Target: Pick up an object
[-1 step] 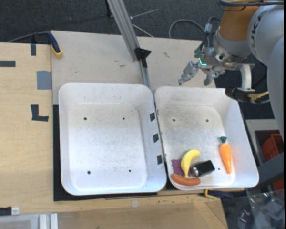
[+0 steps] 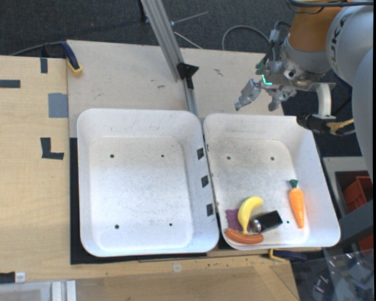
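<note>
We see the pickable things clustered at about five o'clock in the right bin [image 2: 313, 162]: a yellow banana [image 2: 249, 211] curving upright, a red sausage-like piece [image 2: 243, 236] lying below it against the near rim, a black block [image 2: 267, 221] touching the banana's right side, and a scrap of purple [image 2: 230, 217] peeking out at the banana's left. An orange carrot [image 2: 297, 206] with a green top lies apart from them at three o'clock of the banana, near the bin's right wall.

The gripper [image 2: 259, 98] hangs at twelve o'clock of that bin, above its far rim and well apart from the cluster. Its two fingers [image 2: 245, 98] are spread, with nothing between them and touching nothing.

The left bin [image 2: 88, 168] sits just beside the right one. A slanted metal rail [image 2: 166, 36] runs down toward the gap between the bins at eleven o'clock of the gripper.
</note>
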Tool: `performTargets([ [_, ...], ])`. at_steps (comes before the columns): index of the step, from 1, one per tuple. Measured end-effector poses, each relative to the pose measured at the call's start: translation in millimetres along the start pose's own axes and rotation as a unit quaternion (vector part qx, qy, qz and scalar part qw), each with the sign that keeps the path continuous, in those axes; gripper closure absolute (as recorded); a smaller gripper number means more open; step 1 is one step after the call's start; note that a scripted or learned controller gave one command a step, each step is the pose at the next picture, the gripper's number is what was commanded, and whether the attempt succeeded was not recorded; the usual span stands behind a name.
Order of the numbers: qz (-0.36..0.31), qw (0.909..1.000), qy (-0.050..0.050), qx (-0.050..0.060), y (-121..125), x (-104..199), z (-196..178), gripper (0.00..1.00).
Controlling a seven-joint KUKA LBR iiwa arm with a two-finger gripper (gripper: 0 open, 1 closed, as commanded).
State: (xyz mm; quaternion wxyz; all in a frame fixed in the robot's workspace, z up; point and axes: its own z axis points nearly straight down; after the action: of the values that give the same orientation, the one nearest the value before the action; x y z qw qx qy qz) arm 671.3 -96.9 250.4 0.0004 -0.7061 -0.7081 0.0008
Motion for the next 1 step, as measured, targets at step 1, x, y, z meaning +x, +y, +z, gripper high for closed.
performTargets([
  [1, 0.001, 1.0000, 0.000, 0.003, 4.9, -7.8, 54.7, 0.00],
])
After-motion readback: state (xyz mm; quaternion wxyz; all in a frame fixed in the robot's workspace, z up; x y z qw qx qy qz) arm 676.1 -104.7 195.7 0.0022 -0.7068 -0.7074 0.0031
